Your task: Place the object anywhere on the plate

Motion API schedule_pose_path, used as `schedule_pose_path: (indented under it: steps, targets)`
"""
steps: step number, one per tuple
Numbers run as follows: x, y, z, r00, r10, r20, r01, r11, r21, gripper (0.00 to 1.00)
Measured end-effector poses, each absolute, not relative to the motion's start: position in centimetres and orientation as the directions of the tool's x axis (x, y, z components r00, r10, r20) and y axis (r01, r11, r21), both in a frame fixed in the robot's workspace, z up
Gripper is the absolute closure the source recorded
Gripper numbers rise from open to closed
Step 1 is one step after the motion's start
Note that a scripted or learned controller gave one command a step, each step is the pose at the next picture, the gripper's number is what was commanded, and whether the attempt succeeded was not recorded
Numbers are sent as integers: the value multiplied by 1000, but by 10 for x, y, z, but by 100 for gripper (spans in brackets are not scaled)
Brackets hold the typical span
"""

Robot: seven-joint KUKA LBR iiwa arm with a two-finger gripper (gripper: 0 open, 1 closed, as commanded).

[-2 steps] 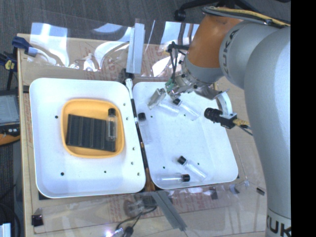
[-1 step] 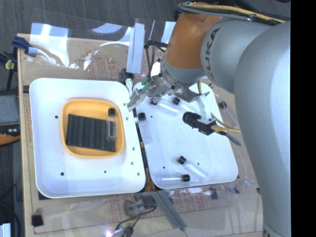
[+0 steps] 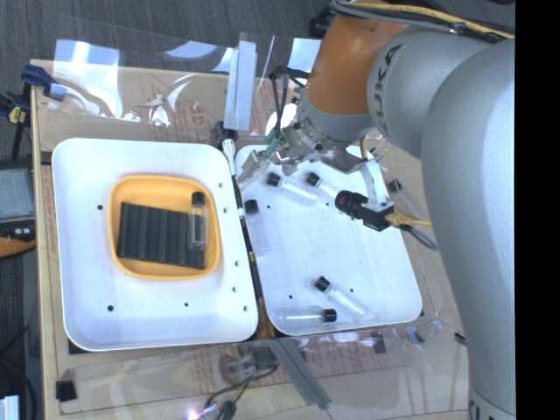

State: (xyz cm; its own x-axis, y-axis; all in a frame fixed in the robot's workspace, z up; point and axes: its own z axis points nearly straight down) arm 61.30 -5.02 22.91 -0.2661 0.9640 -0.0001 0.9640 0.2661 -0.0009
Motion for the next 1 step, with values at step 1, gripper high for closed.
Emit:
schedule_pose_path:
  steps: [1]
  targets:
    - [616,8,191,-261,965,1,965,261,-4,0]
